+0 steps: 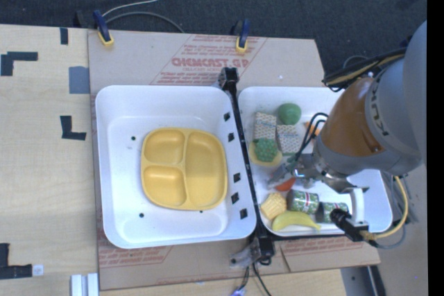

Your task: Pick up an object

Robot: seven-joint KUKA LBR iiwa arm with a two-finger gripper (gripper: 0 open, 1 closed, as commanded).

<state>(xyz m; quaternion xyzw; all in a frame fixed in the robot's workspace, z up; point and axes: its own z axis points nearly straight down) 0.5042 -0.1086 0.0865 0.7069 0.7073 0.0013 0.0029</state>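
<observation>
Two shallow white bins sit side by side on a cardboard sheet (pixel 208 62) atop the wooden bench (pixel 41 149). Left bin (pixel 111 170) holds a yellow divided plate (pixel 184 168), 3 compartments, lying flat roughly mid-bin, nothing on it. A black divider strip (pixel 239 149) runs btwn the 2 bins.

Right bin (pixel 378 208) holds the clutter. Far side: green ball (pixel 289 112), w/ two speckled grey-tan blocks (pixel 264 126) side by side just left of and nearer than it. Near those, a green broccoli-like piece (pixel 265 150) sits on sth yellow, close to the bin's left wall. Small red-orange piece (pixel 284 184) lies nearer, approx mid-bin. Near edge: corn-like yellow piece (pixel 273 204) at left, yellow banana (pixel 295 221) right beside it along the near wall, green can w/ red-white label (pixel 303 201) lying on its side just beyond the banana. Another small green-labelled item (pixel 338 210) lies right of the can, partly under arm hardware.

Arm (pixel 388 114) comes in from the right, orange band (pixel 350 125) over the right bin's right half. Gripper (pixel 300 166) is low over the bin's middle, btwn the grey-tan blocks and the can, near the red-orange piece. Claw state: can't tell – wrist body and dark hardware mask the tips, too blurry to judge. Can't tell if it touches any object.

Two blue-yellow clamps (pixel 103 30) pin the cardboard's far edge; grey cable (pixel 149 0) loops across the dark floor beyond.
</observation>
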